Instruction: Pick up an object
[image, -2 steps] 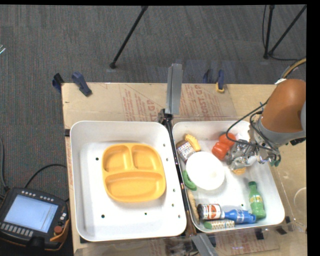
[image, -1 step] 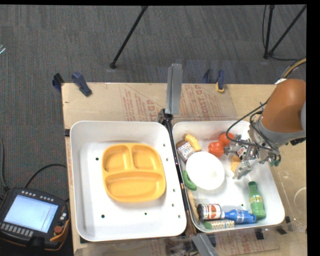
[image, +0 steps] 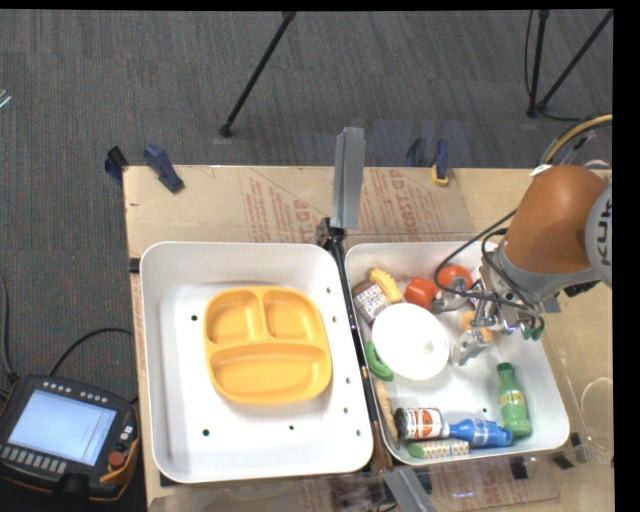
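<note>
robot hand low in the right bin

the robot arm (image: 548, 222) comes in from the right. it is grey with a big orange part. its hand (image: 487, 322) hangs low over the right bin (image: 556, 392), just beside a white bowl (image: 410, 341). i cannot tell if the hand is apart or together, and i see nothing between its tips.

the right bin holds many small things. the white bowl sits in the middle. a red ball (image: 421, 292) and a red and white thing (image: 453, 276) lie near the top, close to the hand. a green bottle (image: 513, 400) lies by the right wall. a blue bottle (image: 478, 432) and a red can (image: 421, 423) lie at the bottom.

the left bin (image: 170, 290) holds a yellow tray (image: 267, 343) with three parts. both bins sit on the desk (image: 230, 205).
</note>
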